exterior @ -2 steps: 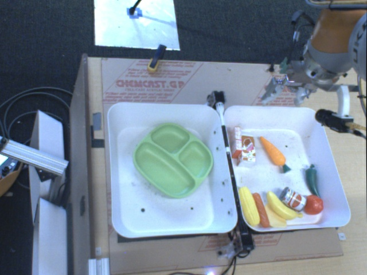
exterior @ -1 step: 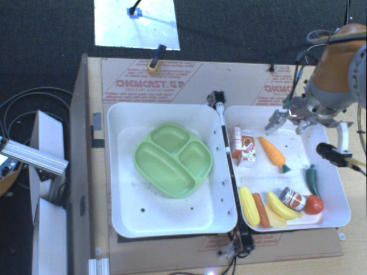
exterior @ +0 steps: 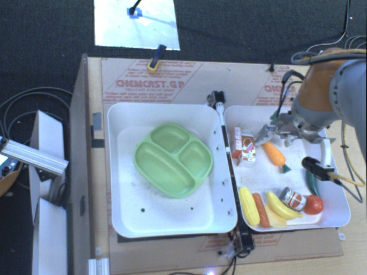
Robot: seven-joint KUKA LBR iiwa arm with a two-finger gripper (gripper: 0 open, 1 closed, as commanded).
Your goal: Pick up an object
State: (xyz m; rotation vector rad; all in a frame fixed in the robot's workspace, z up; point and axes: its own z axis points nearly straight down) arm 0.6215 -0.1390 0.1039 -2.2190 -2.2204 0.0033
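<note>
Reaching in from the right, the grey arm (exterior: 338,90) with its orange band hangs over the right bin (exterior: 338,211), and the pincer (exterior: 274,132) sits low at the bin's upper middle. How far apart the fingers stand I cannot tell, and nothing shows between them. Just below the pincer lies an orange carrot (exterior: 275,154), close but apart from it. To the left, a small red and white carton (exterior: 245,148) rests near the divider. Along the bin's front edge: a corn cob (exterior: 248,206), a banana (exterior: 281,206), a small can (exterior: 293,198) and a tomato (exterior: 313,204). Over in the left bin (exterior: 126,211), a green divided plate (exterior: 173,160) lies flat.
</note>
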